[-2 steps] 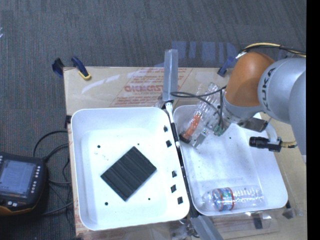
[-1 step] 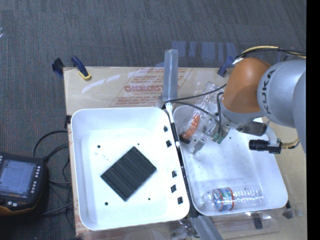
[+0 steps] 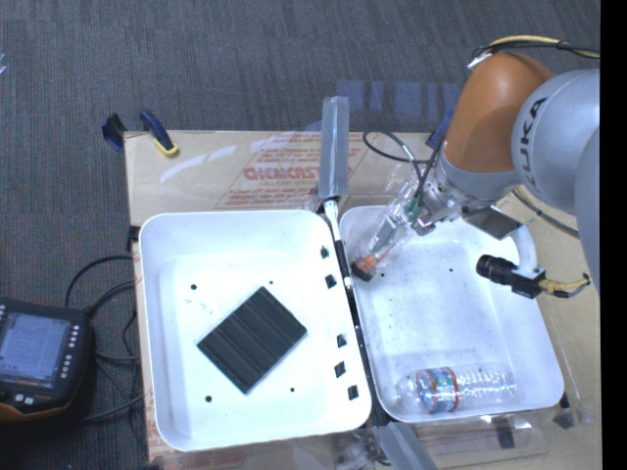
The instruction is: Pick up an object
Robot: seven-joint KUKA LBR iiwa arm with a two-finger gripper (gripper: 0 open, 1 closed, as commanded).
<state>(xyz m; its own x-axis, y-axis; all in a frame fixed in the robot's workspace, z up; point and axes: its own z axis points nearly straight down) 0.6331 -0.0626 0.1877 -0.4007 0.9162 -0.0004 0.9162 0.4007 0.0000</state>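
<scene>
Nearest the camera, in the right bin (image 3: 549, 355), a clear plastic bottle (image 3: 457, 386) lies on its side along the front wall, its label band showing mid-body. It looks empty or nearly so, which would make it light, smooth, and apt to roll or squash under a hard pinch; the firmest hold is probably across the barrel near the label, with the fingers set across its long axis. In the left bin (image 3: 162, 262), a dark ribbed slab (image 3: 253, 339) lies flat and skewed near the middle; it seems stiff and thin, awkward to lift except by an edge. Farther back, the gripper (image 3: 364, 265) reaches down at a slant to the right bin's rear-left corner, close by the wall between the bins and well apart from the bottle. Its tip is small and partly see-through here, so how its jaws stand cannot be told, nor whether anything sits between them.
</scene>
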